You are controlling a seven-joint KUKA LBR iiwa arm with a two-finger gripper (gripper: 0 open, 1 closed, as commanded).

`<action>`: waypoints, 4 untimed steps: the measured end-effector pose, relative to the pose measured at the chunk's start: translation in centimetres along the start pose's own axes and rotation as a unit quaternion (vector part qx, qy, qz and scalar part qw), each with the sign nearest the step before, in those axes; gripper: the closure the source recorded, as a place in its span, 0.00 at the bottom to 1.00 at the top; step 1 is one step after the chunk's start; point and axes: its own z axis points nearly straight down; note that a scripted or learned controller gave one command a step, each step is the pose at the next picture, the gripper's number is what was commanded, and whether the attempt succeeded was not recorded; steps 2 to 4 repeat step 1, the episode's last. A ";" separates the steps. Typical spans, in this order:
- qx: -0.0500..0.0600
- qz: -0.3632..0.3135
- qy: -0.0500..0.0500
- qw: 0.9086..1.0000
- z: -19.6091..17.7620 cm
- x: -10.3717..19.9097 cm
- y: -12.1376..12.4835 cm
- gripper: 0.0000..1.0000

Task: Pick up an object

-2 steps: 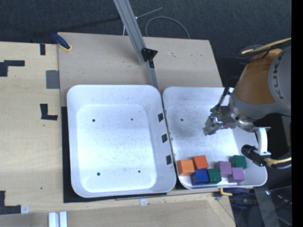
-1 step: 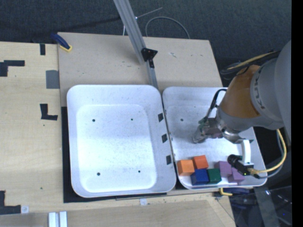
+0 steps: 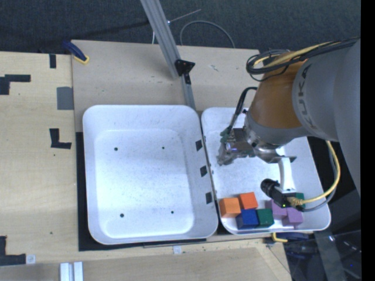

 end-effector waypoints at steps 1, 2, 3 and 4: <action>0.003 0.000 0.000 1.000 0.5 9.3 2.2 1.00; 0.003 0.000 0.000 1.000 0.5 9.3 2.2 1.00; 0.003 0.000 0.000 1.000 0.5 9.3 2.2 1.00; 0.003 0.000 0.000 1.000 0.5 9.3 2.2 1.00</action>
